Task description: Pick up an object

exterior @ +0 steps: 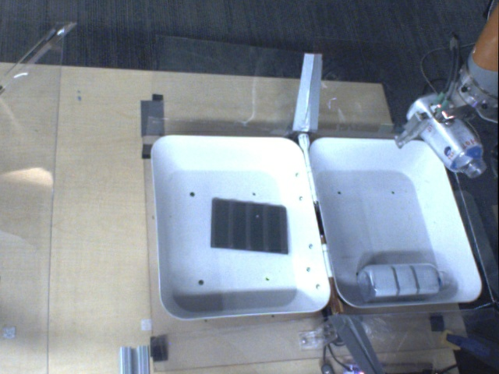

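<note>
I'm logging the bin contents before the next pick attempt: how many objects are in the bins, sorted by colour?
Dark grey ribbed flat block, in the left bin: 1
Light grey ribbed block, in the right bin: 1
Total: 2

Two white bins (168, 209) side by side on a wooden bench (86, 232).

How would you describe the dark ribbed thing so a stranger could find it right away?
Look at the left bin of the two white bins. The dark ribbed block lies flat near the middle of its floor. It is nearly black and rectangular, unlike the pale grey ribbed object in the right bin's near corner.
</note>
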